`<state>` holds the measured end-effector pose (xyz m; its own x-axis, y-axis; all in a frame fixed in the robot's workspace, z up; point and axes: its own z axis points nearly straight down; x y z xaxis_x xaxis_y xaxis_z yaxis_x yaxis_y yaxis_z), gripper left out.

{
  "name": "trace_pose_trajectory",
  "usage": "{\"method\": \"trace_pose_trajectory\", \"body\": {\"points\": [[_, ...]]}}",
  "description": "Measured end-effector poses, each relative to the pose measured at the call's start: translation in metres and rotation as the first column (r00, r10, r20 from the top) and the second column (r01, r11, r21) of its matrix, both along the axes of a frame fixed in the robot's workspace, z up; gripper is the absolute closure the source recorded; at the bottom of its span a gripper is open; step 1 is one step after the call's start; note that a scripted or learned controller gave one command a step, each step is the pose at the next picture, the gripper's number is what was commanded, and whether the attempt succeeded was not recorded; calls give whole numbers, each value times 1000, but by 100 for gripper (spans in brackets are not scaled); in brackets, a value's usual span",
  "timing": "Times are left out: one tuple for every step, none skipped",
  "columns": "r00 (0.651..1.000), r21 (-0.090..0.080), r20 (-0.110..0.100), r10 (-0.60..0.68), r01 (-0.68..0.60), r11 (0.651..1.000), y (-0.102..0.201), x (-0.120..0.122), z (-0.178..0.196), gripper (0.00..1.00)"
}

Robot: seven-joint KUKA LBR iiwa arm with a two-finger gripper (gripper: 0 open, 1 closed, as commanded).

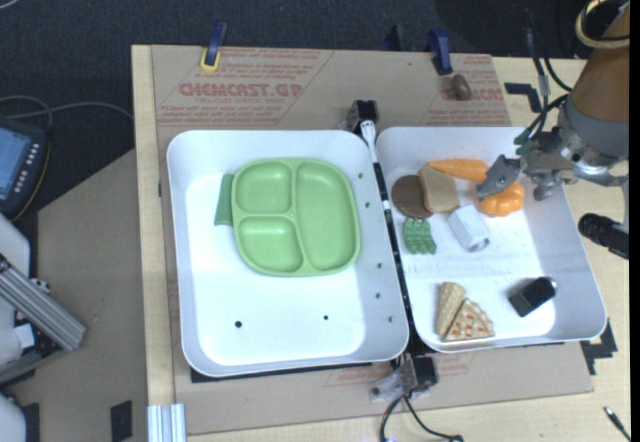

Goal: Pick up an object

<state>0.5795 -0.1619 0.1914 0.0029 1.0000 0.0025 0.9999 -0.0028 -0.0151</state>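
Note:
My gripper [512, 180] hangs over the upper right part of the right bin [560, 250], right above a small orange toy fruit [505, 202], which it partly hides. An orange carrot [455, 168] lies just left of it. Next to the carrot sit a tan bread slice [438, 190] and a brown round cookie [407, 196]. Below these lie a white cylinder [467, 228] and a green ridged piece [419, 235]. Near the front of the bin are a wedge-shaped sandwich [462, 312] and a black block [532, 296].
The left bin [200, 260] holds a green divided plate [296, 215] lying on a green flat piece [222, 200]. The grey arm with its orange band [605, 90] comes in from the right, over the right bin's far corner. A black clamp [364, 115] sits between the bins.

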Motion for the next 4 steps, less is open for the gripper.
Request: {"method": "trace_pose_trajectory", "body": {"points": [[1000,-2,15,3,-3,1000,0,3,9,0],[1000,-1,10,3,-3,1000,-3,4,-35,0],[1000,-1,11,3,-3,1000,0,6,-77,0],[1000,1,28,5,-5,1000,2,12,-100,0]]}}
